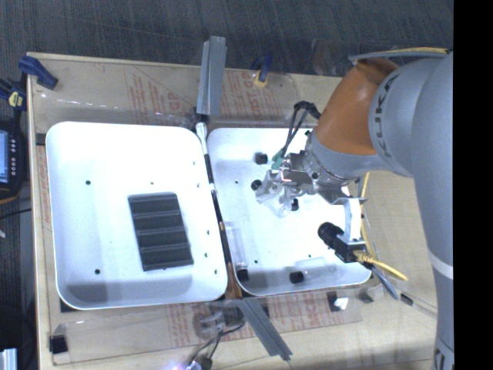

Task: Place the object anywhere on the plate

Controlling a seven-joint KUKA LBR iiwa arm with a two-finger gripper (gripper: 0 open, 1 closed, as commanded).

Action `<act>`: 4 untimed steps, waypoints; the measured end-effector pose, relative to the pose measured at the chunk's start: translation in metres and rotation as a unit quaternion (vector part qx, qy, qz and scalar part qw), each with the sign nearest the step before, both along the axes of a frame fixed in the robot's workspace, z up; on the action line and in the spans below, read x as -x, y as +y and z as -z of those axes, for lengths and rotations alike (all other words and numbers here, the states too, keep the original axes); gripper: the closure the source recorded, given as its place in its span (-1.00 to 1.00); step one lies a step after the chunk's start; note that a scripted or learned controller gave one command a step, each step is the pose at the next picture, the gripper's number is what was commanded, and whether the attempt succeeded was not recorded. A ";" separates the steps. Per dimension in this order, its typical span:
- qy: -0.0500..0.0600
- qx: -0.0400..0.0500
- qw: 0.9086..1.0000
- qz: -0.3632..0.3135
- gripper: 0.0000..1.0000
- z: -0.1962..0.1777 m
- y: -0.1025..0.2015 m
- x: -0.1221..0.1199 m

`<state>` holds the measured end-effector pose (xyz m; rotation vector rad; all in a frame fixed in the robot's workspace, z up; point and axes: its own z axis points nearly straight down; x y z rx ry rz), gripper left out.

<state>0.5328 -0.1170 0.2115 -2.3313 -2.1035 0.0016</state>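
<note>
A dark grey ridged plate (160, 230) lies flat in the left bin (77, 153), a little right of its middle. My gripper (280, 192) hangs low over the middle of the right bin (231, 149), well to the right of the plate. Its metal tip is small and glary, and I cannot make out anything held in it. A small black thing (296, 277) lies by the right bin's front wall, below the gripper. Beside it is a faint see-through piece (314, 264).
A raised divider (216, 199) where the two bin walls meet separates the gripper from the plate. The grey and orange arm (362, 122) covers the right bin's back right corner. Metal bars (210, 74) stand behind the bins, and another bar (266, 331) lies in front.
</note>
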 end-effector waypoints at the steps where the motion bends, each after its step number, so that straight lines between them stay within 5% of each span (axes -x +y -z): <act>1: 0.001 -0.001 1.000 0.012 1.00 -0.030 0.115 -0.053; 2: 0.004 0.001 0.983 0.186 1.00 0.001 0.189 -0.035; 3: 0.002 0.000 1.000 0.016 1.00 -0.004 0.147 0.025; 4: 0.001 0.000 1.000 -0.001 1.00 -0.017 0.195 -0.045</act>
